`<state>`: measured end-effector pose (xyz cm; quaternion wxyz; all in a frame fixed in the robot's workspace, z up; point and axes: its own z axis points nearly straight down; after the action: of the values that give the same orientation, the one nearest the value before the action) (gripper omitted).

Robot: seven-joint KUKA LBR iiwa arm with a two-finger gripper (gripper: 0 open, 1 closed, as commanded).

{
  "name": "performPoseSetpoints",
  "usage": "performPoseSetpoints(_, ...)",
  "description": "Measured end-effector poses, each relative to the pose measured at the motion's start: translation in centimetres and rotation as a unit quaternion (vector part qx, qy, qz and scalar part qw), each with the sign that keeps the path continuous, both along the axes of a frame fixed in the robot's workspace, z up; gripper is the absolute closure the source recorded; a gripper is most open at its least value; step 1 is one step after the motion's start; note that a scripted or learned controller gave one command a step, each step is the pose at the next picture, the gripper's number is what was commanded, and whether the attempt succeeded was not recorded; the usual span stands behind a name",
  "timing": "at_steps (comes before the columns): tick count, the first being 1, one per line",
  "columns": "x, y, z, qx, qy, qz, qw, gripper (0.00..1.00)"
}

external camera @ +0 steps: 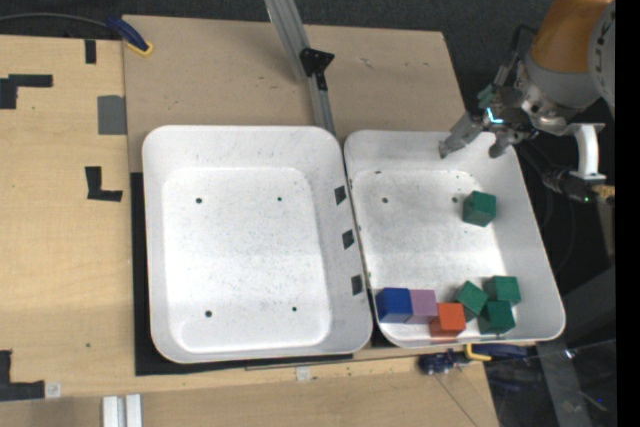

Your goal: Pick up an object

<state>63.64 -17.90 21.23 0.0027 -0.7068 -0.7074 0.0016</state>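
Observation:
My gripper [471, 146] hangs over the far right corner of the right bin [420, 147], fingers spread open with nothing between them. A lone green cube [479, 208] lies in the right bin, just in front of the gripper and slightly right. Along the bin's near edge sit a blue cube [394, 304], a lilac cube [424, 303], an orange cube [450, 318] and three green cubes [490, 300] packed together.
The left bin [240, 143] stands beside the right one, with black clips along the shared wall. A slanted metal pole [290, 25] crosses the bench behind the bins. The arm's orange band [575, 15] is at the upper right.

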Motion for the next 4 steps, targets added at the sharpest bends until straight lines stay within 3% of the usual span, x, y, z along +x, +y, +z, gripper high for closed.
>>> performPoseSetpoints(1, 0.1, -0.1, 0.3, -0.0015, -0.002, 0.001, 1.0000, 0.00)
performPoseSetpoints(3, -0.7, -0.2, -11.5, -0.0009, 0.001, 0.000, 1.0000, 0.00)
performPoseSetpoints(4, -0.5, -0.2, -10.1, -0.0010, -0.002, 0.001, 1.0000, 1.00)
